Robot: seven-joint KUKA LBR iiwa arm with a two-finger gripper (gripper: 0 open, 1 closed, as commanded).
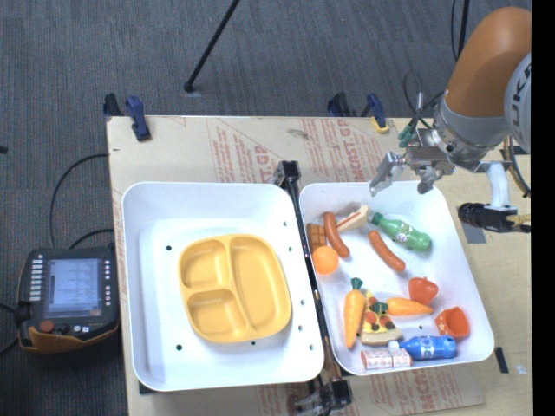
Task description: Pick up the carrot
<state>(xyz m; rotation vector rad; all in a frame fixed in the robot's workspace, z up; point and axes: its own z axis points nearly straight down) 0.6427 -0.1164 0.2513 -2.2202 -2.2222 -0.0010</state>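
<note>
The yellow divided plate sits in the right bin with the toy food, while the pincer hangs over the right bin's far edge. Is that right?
Not quite. The camera view shows the yellow divided plate in the left bin; the toy food lies in the right bin. The pincer does hang over that bin's far edge.

High slanted view over both bins

Orange carrot with green top, lengthwise in right bin's front, beside pizza slice.

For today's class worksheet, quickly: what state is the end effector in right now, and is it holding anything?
End effector: open, holding nothing, above the far edge of the right bin; the carrot lies in that bin.
</note>
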